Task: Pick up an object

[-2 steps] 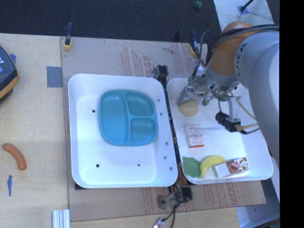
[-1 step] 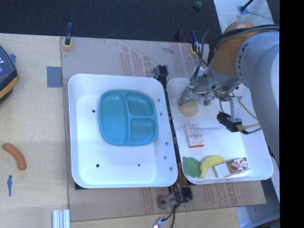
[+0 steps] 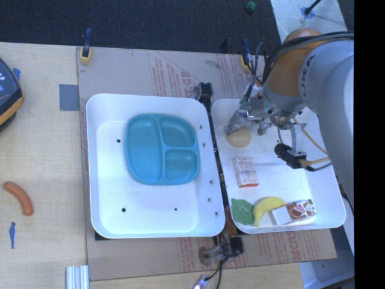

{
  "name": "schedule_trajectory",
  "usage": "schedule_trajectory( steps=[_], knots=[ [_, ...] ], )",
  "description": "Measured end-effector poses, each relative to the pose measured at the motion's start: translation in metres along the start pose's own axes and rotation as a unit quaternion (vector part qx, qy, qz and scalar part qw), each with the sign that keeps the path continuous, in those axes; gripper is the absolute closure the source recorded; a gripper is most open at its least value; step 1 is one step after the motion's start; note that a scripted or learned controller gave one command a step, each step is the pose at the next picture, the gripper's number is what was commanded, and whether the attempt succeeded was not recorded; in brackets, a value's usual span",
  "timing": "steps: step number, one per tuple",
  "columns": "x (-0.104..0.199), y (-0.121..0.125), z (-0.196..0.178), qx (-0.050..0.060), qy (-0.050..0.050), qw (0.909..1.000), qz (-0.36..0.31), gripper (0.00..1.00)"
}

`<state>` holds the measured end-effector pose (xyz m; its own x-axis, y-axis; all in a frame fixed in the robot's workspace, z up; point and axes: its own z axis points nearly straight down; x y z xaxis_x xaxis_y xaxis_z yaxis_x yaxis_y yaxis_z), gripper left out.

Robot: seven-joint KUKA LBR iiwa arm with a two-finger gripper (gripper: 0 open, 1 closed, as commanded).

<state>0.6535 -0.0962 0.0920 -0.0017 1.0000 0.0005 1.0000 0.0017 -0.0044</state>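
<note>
A round tan bun-like piece lies near the far end of the right white bin, just beneath the tool, whose finger spread I cannot tell. Nearer in that bin lie a small printed packet, a green leaf-shaped piece, a yellow banana and a flat printed box. The left bin holds a blue divided plate.

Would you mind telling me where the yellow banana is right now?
The banana lies in the right bin near its front edge, between a green item and a small printed box.
</note>
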Motion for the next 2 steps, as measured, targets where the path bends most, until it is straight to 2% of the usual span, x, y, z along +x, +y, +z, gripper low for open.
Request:
schedule_trajectory(
  steps=[2],
  knots=[
    [0.0036, 0.0029, -0.0002, -0.001, 0.0, 1.0, -0.002, 0.0]
  ],
)
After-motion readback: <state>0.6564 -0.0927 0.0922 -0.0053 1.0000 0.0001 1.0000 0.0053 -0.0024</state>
